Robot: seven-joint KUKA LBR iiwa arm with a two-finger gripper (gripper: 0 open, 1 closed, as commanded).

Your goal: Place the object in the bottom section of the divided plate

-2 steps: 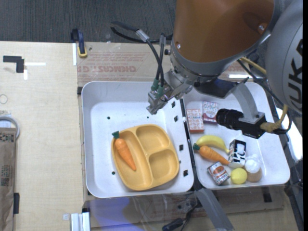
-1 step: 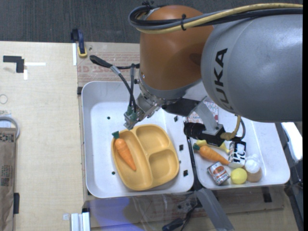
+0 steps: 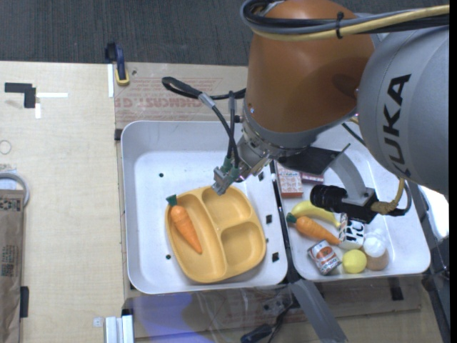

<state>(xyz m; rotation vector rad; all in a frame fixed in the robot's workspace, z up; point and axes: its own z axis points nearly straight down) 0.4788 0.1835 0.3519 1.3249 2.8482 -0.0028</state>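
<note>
Nearest us, the carrot (image 3: 186,229) lies in the long left-hand compartment of the yellow divided plate (image 3: 246,261), and from this slant we can't tell whether that counts as the bottom section, so the placement may be wrong. Further back, the gripper (image 3: 223,180) hangs over the plate's far rim, and we cannot tell how it's set; descending, it could clip that rim.

The grey arm (image 3: 410,98) comes in from the right, its orange band (image 3: 307,63) bulking above the wrist. The gripper (image 3: 223,181) points down and left, hanging low, its tip small and dark beneath the wrist.
</note>
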